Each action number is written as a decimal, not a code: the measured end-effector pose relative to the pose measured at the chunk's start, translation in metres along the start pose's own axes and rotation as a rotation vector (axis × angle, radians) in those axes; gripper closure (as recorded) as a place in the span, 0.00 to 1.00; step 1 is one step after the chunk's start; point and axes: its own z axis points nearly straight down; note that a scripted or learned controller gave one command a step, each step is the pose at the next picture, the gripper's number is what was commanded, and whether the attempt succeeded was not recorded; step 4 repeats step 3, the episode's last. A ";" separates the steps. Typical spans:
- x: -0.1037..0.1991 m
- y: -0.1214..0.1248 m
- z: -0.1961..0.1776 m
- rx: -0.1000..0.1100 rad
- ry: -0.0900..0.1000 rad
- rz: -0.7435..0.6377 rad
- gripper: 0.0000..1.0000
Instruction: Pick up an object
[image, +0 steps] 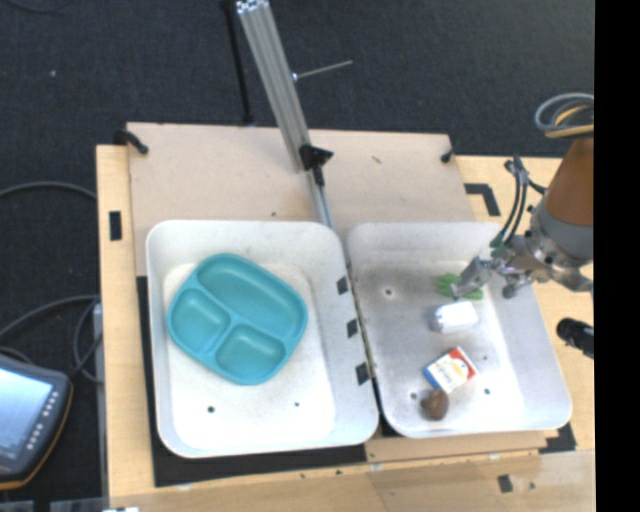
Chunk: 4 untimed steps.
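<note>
The gripper (487, 278) hangs over the right bin (400, 400), fingers apparently spread, though the view is too coarse to be sure, its tips touching or just above a small green object (450, 284). Just below lies a white block (455, 318), then a small carton (449, 371) and a brown lump (434, 404). A teal divided plate (237, 317) sits in the left bin (250, 420)

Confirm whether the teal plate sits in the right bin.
No, the teal plate lies in the left bin, apart from the right bin.
</note>
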 end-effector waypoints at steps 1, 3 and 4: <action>-0.001 0.001 -0.011 -0.003 0.000 -0.002 1.00; 0.013 -0.050 0.079 0.010 0.001 0.004 0.00; 0.013 -0.050 0.079 0.010 0.001 0.004 0.00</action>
